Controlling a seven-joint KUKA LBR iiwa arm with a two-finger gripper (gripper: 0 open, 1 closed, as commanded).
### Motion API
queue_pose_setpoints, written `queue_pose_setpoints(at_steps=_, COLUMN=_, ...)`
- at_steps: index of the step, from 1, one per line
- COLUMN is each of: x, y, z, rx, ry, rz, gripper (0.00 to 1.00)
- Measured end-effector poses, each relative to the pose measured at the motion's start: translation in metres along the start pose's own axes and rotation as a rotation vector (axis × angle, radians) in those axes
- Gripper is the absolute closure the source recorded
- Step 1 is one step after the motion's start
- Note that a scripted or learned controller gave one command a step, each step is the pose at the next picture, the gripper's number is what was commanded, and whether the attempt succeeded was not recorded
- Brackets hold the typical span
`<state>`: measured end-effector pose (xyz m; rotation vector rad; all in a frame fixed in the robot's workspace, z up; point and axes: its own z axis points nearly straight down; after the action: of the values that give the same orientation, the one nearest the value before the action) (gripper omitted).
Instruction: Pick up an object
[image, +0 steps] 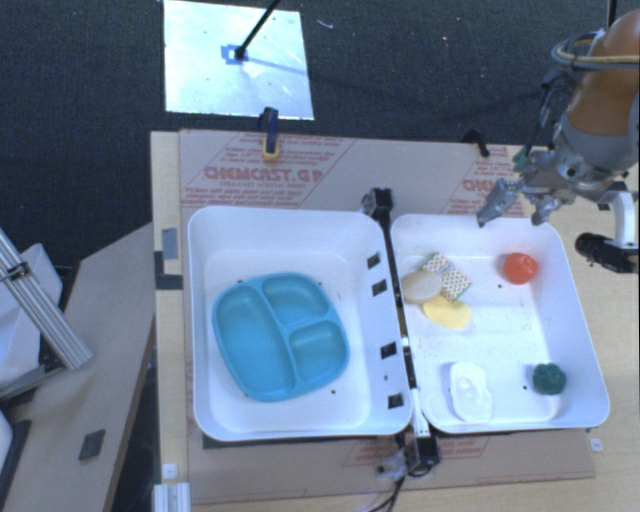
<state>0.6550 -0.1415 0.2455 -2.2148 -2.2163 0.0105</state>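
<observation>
Faintly, "CHEMCAST GP" on board (262, 172)

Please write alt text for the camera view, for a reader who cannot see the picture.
A robot gripper, open and holding nothing, hangs above the far edge of the right bin, which holds an orange ball, a yellow piece, a beige piece, a checkered item, a white item and a dark green item. The left bin holds a blue divided tray.

Open, empty gripper (518, 206) above right bin's (575, 290) far rim.
</observation>
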Motion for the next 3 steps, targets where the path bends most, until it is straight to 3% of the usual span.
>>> queue_pose_setpoints(at_steps=1, x=0.000, y=0.002, z=-0.008, rx=-0.012, ry=-0.002, rz=-0.002, gripper=0.00)
queue_pose_setpoints(at_steps=3, x=-0.001, y=-0.003, z=0.116, rx=-0.008, ry=-0.001, rz=0.000, gripper=0.00)
